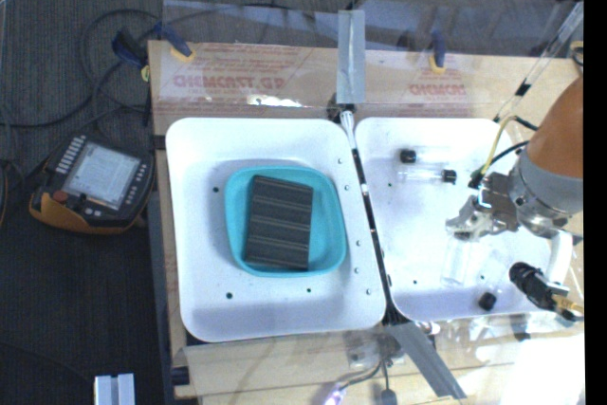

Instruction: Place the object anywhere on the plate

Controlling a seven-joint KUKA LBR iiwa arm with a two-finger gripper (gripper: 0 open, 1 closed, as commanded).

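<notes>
My gripper point(471, 221) hangs over the right bin point(417, 299), toward its right side, w/ my grey wrist and orange band coming in from the right edge. Can't tell how the tool is set: the metal parts blur together at this angle, and I see nothing clearly gripped. The object, a dark ribbed rectangular block point(279, 222), lies flat on the teal plate point(237, 204), well inside the rim, long side running near-to-far. Plate sits approx. centre in the left bin point(190, 166). In the right bin, far-left of my gripper, lies a small clear tube w/ black caps point(427, 174), another black cap point(408, 156) just beside it. Left of the bench, on the floor, a teach pendant point(93, 183) w/ its cables.
</notes>
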